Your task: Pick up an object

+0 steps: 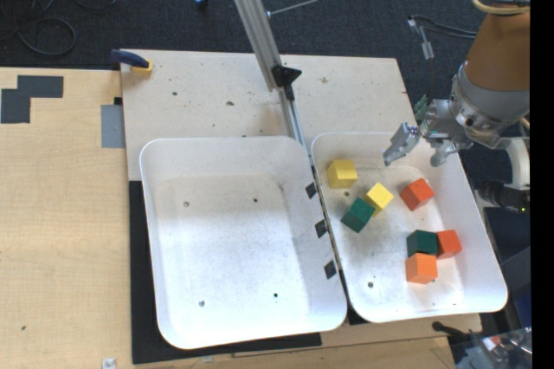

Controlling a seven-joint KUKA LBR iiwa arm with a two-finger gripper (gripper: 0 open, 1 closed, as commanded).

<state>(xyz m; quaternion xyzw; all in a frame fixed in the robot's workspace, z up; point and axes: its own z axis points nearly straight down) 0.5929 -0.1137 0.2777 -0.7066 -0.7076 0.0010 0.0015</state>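
Pincer (421, 148): I read it as spread wide, two grey fingers splayed apart with nothing between them, hanging over the far edge of the right bin (485, 294).

Arm (498, 55): grey with an orange band, entering from the right of the camera view.

Right bin, contents as I count them:
- orange block (416, 193), tilted, nearest the pincer; it lies just toward the near side of the bin from the fingertips, almost directly below in the picture.
- yellow block (379, 197), leftward of the orange one, its corner touching the green block (357, 215).
- second yellow block (342, 173), by the left wall of this bin.
- cluster at the near side: dark green block (422, 242), red-orange block (448, 243) and orange cube (421, 268), all pressed together.

Left bin (173, 307): white, speckled, resting with the right bin on the counter (199, 90).

Judgement: the lone orange block is my likeliest target, standing apart from its neighbours. The move turns on a short shift toward the near side, then a descent. Its faces sit skewed to the bin walls, so I judge the fingers may need some turn at the wrist to close on flat sides.
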